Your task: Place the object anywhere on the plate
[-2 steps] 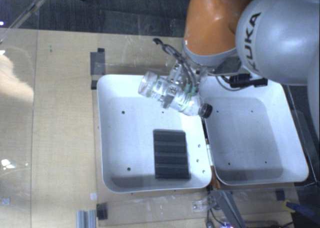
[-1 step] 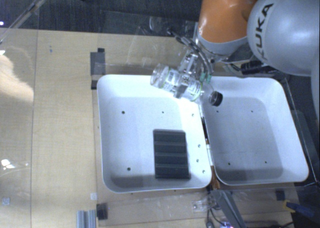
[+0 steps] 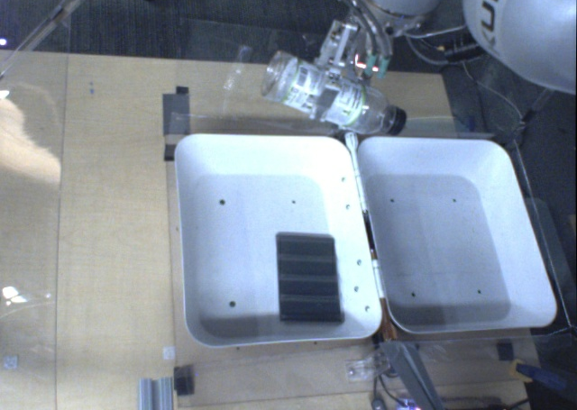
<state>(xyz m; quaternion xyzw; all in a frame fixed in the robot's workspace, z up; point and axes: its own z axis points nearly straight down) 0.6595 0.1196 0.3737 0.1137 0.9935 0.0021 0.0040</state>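
A clear plastic bottle (image 3: 311,93) with a dark cap hangs tilted in the air above the far rims of the two bins, cap end pointing right. My gripper (image 3: 345,75) comes down from the upper right and its fingers are shut across the bottle's middle. A black ridged rectangular plate (image 3: 308,277) lies flat in the left bin (image 3: 185,219), near its front edge and well below and in front of the bottle.
The right bin (image 3: 532,219) sits beside the left one, their rims meeting under the bottle. A clear panel (image 3: 36,174) stands on the bench at the left. Black clamps (image 3: 173,120) hold the left bin's far corner.
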